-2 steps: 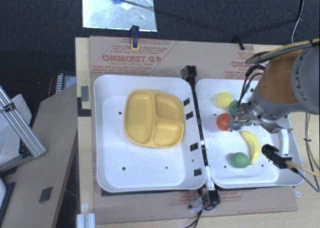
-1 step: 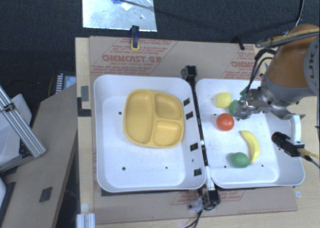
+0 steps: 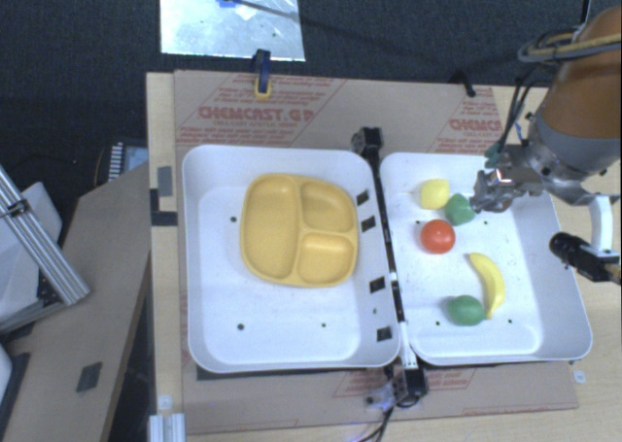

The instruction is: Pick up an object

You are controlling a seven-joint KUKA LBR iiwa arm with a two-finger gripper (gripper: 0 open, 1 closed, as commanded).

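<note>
The right bin [image 3: 544,333] holds a yellow lemon-like fruit [image 3: 433,192], a small green object [image 3: 459,209], a red tomato-like ball [image 3: 437,236], a yellow banana [image 3: 487,281] and a green lime-like fruit [image 3: 466,310]. My gripper [image 3: 491,189] hangs over the upper part of that bin, just right of the small green object and close to it. Nothing shows between its fingers from this angle.
The left bin [image 3: 209,319] holds a yellow divided plate [image 3: 296,229]. A black divider with clips [image 3: 381,246] runs between the bins. The arm's grey body and orange band [image 3: 583,90] fill the upper right. A shiny metal sheet [image 3: 231,3] lies beyond the bench.
</note>
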